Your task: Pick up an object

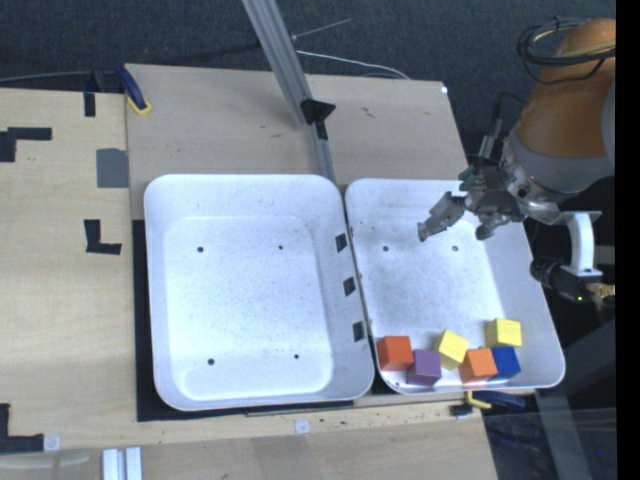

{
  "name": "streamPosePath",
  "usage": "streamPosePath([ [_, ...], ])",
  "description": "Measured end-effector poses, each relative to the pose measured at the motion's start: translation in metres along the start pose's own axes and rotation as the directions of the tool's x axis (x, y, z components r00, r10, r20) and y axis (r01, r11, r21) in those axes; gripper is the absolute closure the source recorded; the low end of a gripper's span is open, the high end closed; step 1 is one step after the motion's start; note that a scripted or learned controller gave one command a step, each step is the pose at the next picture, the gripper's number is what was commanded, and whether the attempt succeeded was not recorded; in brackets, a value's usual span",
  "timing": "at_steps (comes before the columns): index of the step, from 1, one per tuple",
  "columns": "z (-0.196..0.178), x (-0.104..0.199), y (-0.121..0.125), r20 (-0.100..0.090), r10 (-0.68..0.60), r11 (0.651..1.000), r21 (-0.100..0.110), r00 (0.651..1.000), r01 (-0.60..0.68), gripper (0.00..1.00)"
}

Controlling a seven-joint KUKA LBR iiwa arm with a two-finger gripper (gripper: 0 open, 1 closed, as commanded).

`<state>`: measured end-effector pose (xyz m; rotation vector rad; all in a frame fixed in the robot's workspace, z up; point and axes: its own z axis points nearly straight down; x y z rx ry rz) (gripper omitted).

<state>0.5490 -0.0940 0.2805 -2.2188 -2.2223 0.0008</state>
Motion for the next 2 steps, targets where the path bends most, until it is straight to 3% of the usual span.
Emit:
streamPosePath([
  [1, 0.053, 0.029, 0.021, 0.000, -0.002, 1.000, 0.005, 1.000, 0.002, 0.00],
  [2, 0.091, 0.118, 0.008, -0.002, -0.007, 1.000, 0.005, 1.000, 0.007, 0.00],
])
